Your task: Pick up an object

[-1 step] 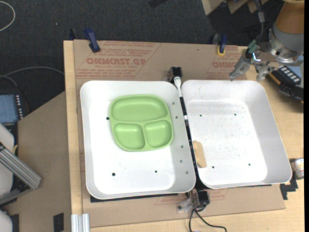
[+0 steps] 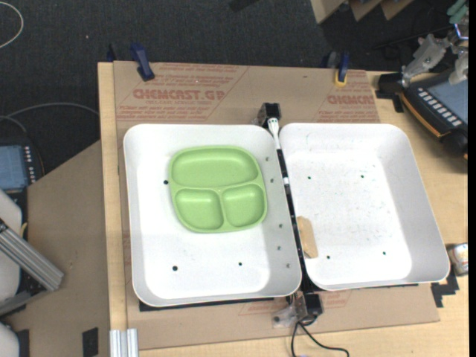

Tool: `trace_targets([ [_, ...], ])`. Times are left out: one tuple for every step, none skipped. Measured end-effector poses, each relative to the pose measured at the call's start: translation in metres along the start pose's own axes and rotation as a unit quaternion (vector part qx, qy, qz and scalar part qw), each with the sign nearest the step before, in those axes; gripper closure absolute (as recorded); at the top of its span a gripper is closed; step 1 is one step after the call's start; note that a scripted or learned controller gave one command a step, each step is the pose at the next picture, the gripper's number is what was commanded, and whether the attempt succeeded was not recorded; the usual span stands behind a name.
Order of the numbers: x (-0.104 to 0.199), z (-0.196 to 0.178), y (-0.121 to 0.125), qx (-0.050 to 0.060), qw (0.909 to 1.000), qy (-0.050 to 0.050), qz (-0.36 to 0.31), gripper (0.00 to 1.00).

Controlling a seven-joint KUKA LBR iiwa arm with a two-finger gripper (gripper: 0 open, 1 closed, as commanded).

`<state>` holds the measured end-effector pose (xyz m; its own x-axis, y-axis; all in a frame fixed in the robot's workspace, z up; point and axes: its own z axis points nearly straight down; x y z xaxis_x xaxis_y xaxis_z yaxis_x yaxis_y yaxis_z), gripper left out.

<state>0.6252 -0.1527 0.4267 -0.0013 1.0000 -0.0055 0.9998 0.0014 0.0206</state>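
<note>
Grey-arm claw: open or closed, cannot tell. Nearer bin (image 2: 357, 199), view-right: bare but for specks. Green divided plate (image 2: 217, 189) flat, upright in far bin (image 2: 149, 229), clear of walls, so probably rim grasp feasible.

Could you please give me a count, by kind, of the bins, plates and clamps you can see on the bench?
White bins: 2, left and right
Green plates: 1, in the left bin
Clamps: 2, a blue one and a yellow one
Total: 5
</note>
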Motion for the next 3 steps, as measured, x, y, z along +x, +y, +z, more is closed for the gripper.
trace_targets([
  [-0.036, -0.114, -0.065, 0.001, 1.0, -0.001, 0.004, 0.0],
  [0.075, -0.053, -0.131, 0.013, 0.9999, 0.005, -0.005, 0.0],
  [0.069, -0.066, -0.127, 0.007, 1.0, 0.002, 0.0, 1.0],
])
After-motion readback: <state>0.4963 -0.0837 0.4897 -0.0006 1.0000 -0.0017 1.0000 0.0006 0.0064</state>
